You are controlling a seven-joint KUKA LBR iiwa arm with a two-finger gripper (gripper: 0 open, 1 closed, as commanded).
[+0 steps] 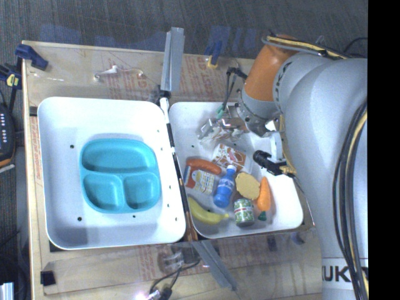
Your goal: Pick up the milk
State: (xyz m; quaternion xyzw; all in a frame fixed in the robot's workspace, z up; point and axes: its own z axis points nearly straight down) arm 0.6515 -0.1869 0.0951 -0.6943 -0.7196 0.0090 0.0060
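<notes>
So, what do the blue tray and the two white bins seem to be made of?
The blue tray looks like moulded plastic: even colour, rounded compartments, a soft sheen. The left bin and the right bin also look like smooth glossy plastic, with rounded corners and light reflections, though coated metal cannot be excluded.

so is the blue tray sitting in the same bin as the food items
No, the blue tray lies in the left bin, while the food items are in the right bin.
</notes>
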